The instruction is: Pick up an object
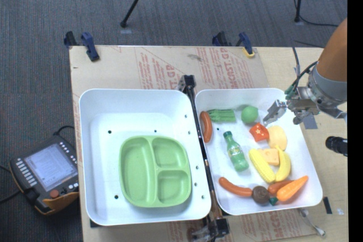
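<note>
- My arm reaches in from the right, wrist over the right bin's [315,170] far right corner.
- My fingers [276,112] hang above the bin; they look slightly spread with nothing between them.
- A red piece [259,132] lies just near-left of my fingers, with a green ball [249,114] to their left.
- A pale yellow piece [277,138] sits just nearer than the fingers.
- A green bottle [236,151], banana [262,164] and carrot [291,189] lie nearer still.
- The left bin [91,122] holds a green divided tray [155,172].
</note>
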Controlling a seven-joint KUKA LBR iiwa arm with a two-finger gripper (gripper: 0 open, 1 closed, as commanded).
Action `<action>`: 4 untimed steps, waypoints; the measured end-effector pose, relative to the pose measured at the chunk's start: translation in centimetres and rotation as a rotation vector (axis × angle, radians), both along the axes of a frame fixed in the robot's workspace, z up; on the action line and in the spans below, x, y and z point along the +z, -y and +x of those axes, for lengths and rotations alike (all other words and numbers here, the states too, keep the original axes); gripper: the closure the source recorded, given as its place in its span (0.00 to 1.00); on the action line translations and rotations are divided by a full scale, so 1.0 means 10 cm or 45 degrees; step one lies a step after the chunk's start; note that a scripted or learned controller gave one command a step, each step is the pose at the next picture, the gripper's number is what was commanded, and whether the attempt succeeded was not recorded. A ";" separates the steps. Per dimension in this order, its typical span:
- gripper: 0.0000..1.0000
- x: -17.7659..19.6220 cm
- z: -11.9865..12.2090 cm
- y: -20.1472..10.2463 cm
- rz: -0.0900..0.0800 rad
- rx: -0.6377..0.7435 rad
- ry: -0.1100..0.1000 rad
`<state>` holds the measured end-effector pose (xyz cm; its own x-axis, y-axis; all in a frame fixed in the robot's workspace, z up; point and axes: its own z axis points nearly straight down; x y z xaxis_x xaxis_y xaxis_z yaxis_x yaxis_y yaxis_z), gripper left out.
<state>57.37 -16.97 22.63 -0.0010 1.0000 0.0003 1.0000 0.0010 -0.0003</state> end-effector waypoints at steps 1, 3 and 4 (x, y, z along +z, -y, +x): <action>0.00 -0.63 -0.13 -0.73 0.002 0.585 -0.003; 0.00 -1.38 0.34 -0.77 0.001 1.282 0.002; 0.00 -1.38 0.45 -0.61 0.000 1.783 0.003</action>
